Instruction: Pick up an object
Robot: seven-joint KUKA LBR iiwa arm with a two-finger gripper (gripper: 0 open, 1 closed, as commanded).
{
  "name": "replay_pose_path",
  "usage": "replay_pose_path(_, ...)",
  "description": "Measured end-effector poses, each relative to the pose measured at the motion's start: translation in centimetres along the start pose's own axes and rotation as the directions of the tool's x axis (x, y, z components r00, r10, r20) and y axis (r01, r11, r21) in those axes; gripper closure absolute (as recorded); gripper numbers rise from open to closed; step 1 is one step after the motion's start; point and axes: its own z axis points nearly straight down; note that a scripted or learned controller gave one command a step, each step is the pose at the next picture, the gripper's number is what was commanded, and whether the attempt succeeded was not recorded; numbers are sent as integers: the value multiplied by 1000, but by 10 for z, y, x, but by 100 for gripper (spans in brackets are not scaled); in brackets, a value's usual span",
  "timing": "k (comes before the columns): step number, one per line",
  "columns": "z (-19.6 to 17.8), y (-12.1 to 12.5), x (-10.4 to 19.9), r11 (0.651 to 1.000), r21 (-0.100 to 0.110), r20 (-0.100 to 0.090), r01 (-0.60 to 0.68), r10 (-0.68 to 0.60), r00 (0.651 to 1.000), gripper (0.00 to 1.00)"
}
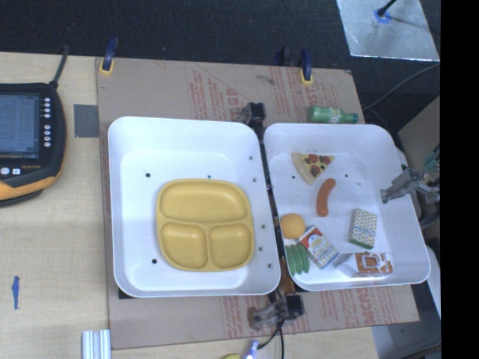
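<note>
**Over the right bin: pick not yet begun**

Camera view. At the right bin's (pixel 389 144) far edge my gripper (pixel 400 187) hangs with nothing visibly between its tips; its spread I cannot tell. Nothing is lifted; approach, grasp and raise all remain. Right bin, apparently seven: pizza slice (pixel 312 165), sausage (pixel 324 197), orange (pixel 293 225), green vegetable (pixel 297 258), three cartons. Left bin (pixel 127 200): one yellow tray (pixel 203 224).

Robotics lab bench. Two white bins (pixel 187 129) on cardboard sheet (pixel 224 81) clamped at far edge. Teach pendant (pixel 26 144) left of bins. Toy food (pixel 313 166) in right bin, cables beyond bench, dark carpet behind.
</note>
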Motion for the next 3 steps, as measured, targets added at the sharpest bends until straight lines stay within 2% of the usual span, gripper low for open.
replay_pose_path(1, 107, 46, 23, 1000, 4, 0, 2, -2, 1000, 0)
replay_pose_path(2, 198, 117, 56, 1000, 3, 0, 2, -2, 1000, 0)
replay_pose_path(3, 187, 117, 55, 1000, 2, 1, 3, -3, 1000, 100)
